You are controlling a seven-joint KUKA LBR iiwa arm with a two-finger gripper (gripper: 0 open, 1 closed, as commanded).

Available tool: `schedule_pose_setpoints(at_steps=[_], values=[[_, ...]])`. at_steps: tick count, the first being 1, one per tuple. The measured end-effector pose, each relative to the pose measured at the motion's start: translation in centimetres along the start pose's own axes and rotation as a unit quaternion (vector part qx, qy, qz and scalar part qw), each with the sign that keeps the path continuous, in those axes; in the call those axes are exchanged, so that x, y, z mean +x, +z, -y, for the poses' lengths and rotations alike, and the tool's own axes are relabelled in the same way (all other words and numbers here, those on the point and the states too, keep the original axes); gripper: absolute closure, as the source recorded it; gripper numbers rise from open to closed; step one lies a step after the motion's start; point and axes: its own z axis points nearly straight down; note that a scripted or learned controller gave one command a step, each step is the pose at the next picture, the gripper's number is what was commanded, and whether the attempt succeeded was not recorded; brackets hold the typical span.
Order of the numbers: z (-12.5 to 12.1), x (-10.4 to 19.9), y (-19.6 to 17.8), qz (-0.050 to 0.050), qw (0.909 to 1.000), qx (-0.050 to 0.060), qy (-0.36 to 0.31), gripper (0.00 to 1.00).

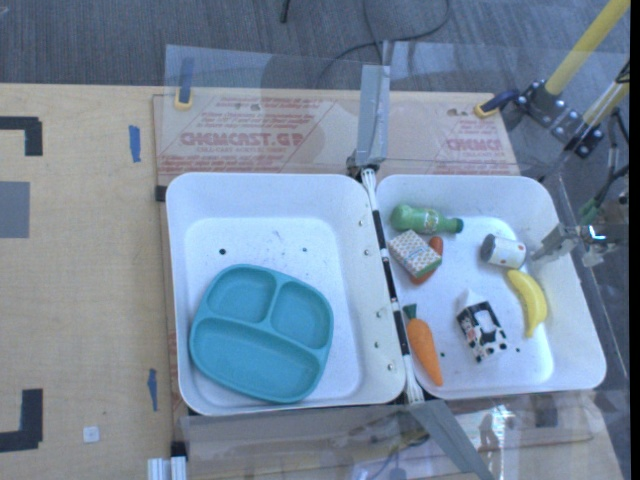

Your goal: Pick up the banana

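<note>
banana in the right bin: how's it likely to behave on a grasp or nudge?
The banana looks like smooth moulded plastic, so it is probably stiff, light and a bit slippery. Its curved shape, lying flat, suggests it would pivot or slide on the bin floor rather than roll. The small can lies just beyond its upper end and might get bumped.

A teal divided plate (262,333) is seen in the left bin (190,208); a carrot (423,345) and a green bottle (424,219) are placed in the right bin (570,368).
</note>
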Motion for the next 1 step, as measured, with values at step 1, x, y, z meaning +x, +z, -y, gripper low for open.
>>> schedule_pose_setpoints(at_steps=[1], values=[[-1.28,0.81,13.12,0.001,0.9977,-0.001,-0.068,0.0]])
